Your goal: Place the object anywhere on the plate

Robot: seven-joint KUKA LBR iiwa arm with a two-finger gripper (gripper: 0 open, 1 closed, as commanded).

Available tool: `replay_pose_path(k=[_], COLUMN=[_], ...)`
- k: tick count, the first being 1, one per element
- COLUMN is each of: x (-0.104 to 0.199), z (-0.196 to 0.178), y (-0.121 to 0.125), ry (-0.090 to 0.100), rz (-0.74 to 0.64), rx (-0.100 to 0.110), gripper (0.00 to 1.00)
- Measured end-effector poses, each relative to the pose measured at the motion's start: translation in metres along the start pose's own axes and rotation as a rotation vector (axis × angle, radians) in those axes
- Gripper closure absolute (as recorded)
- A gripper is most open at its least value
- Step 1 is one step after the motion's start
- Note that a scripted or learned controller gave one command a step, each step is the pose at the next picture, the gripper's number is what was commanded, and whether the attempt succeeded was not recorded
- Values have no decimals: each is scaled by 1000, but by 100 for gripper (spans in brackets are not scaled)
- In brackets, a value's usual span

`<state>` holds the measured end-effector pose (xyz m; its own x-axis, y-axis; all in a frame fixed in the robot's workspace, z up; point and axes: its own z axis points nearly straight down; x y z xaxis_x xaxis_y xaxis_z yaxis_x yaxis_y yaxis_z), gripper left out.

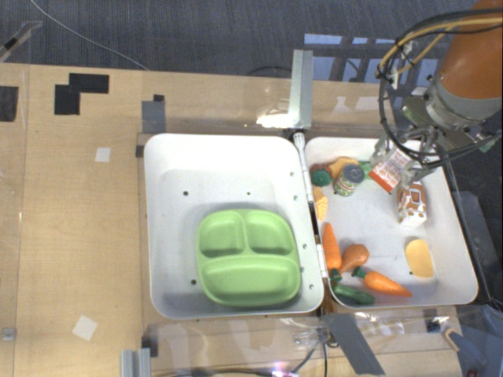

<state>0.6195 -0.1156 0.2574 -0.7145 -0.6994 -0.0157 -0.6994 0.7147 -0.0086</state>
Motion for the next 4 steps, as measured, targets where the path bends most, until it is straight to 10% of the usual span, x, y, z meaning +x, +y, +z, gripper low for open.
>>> replay_pose_path(k=[1, 2, 3, 4], x=[31, 9, 75, 81], z=[45, 16, 31, 132], y=[63, 0, 112, 101], ry=[11, 7, 10, 4], rz=[34, -176, -348, -392], rx=[-7, -2, -8, 7], gripper=[100, 100, 100, 100])
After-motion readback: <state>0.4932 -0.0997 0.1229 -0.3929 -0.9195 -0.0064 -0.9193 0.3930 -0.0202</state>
